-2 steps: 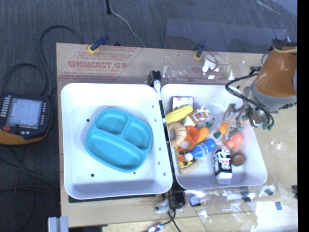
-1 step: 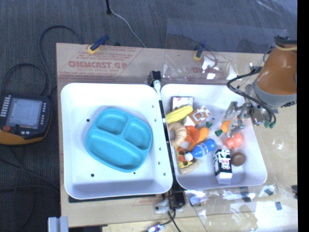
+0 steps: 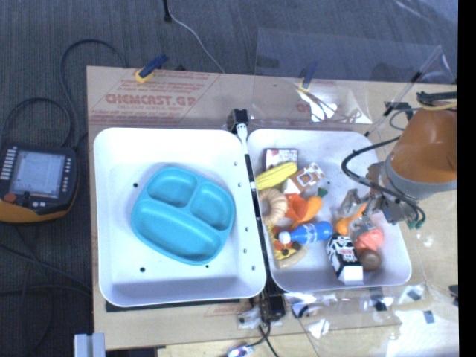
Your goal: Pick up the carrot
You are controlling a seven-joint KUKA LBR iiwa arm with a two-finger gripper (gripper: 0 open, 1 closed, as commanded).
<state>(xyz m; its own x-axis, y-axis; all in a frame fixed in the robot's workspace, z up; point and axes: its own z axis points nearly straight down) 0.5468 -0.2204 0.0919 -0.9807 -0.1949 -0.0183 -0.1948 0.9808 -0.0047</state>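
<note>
- A teach pendant [image 3: 36, 181] is being noted at the far left, off the bench and well apart from the work.
- The left bin [image 3: 111, 274] is being occupied by a blue divided plate [image 3: 184, 213]; neither is being touched by the arm.
- The right bin [image 3: 398, 270] is being crowded with toy foods: a yellow corn cob [image 3: 275, 175] near its top left and a blue bottle [image 3: 312, 233] lower down.
- The carrot [image 3: 303, 208] is being taken to be the orange piece with a green tip near the bin's middle, lying between the corn cob and the blue bottle, touching its neighbours.
- The gripper [image 3: 360, 208] is being held low over the right half of that bin, to the right of the carrot and apart from it; a smaller orange object [image 3: 346, 224] is lying just beside it, identity unclear.
- The gripper's state cannot be told, being obscured by cables and clutter; nothing is being seen held in it.
- The step in hand is being judged as the approach, with the grasp not yet made.
- The next move is being judged to call for a shift leftward over the carrot, then a descent clear of the bottle and corn cob.
</note>
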